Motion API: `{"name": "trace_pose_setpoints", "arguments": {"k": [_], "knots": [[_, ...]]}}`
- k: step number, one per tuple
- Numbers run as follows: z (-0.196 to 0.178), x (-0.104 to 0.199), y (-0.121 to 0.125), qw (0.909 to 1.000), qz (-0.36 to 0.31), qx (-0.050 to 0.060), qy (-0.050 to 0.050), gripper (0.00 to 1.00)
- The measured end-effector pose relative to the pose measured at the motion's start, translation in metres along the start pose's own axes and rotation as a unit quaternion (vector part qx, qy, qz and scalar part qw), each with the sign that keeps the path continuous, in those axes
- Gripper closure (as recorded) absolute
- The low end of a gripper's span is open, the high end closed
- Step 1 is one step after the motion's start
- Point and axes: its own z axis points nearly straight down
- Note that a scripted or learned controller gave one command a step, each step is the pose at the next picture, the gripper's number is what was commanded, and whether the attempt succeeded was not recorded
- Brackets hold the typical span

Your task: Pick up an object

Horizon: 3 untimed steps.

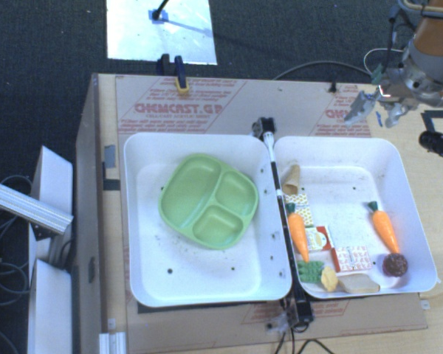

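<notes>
Glossy green sectioned plate (209, 200), smooth tapered carrots (385, 228), metallic claw (376, 110) spread

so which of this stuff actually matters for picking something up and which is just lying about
For the job:
- hand, above the right bin's far edge
- two carrots
- cone
- brown ball
- small cards
- bread slice
- right bin

Just lying about:
- green divided plate
- left bin
- clamp
- cables
</notes>
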Motion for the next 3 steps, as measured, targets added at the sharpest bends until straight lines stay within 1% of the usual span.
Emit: {"name": "trace_pose_setpoints", "arguments": {"k": [1, 2, 3], "knots": [[0.113, -0.039, -0.048, 1.0000, 0.001, 0.002, 0.000, 0.00], [0.179, -0.064, -0.169, 1.0000, 0.002, 0.002, 0.000, 0.00], [0.195, -0.008, -0.182, 1.0000, 0.000, 0.001, 0.001, 0.00]]}}
